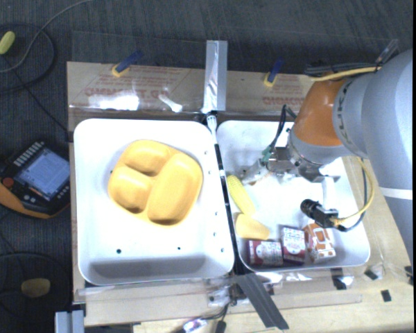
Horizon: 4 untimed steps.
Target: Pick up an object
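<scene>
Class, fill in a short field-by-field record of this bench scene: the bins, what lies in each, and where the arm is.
left bin: holds one large yellow lumpy object
right bin: yellow pieces along its left wall; small cartons along its near edge
arm: reaches in from the right, orange band over the right bin
gripper: low in the right bin's upper part, near the yellow pieces
grasp: nothing seen held
</scene>
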Tool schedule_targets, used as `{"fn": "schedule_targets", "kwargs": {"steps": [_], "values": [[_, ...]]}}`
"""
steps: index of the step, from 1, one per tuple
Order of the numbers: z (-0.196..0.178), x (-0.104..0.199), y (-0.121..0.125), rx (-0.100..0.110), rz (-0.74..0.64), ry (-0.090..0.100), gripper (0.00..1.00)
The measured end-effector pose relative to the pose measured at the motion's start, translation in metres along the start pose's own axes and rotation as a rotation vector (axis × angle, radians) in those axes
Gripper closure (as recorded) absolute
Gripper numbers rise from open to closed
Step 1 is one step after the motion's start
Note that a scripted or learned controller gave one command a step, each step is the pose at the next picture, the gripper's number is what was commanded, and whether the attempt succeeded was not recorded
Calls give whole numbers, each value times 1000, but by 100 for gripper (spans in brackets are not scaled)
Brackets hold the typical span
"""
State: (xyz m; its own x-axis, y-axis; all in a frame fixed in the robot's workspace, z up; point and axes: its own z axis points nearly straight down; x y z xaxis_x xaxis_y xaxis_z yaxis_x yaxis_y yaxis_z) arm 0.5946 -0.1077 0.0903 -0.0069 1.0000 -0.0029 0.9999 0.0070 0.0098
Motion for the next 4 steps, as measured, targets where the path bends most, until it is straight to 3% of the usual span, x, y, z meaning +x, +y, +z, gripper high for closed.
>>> {"fn": "schedule_targets", "kwargs": {"steps": [1,2,3,4], "values": [[-11,2,2,-5,-2,3,100],[-11,2,2,-4,-2,3,0],[1,11,33,2,50,1,0],[-9,11,34,0,48,1,100]]}}
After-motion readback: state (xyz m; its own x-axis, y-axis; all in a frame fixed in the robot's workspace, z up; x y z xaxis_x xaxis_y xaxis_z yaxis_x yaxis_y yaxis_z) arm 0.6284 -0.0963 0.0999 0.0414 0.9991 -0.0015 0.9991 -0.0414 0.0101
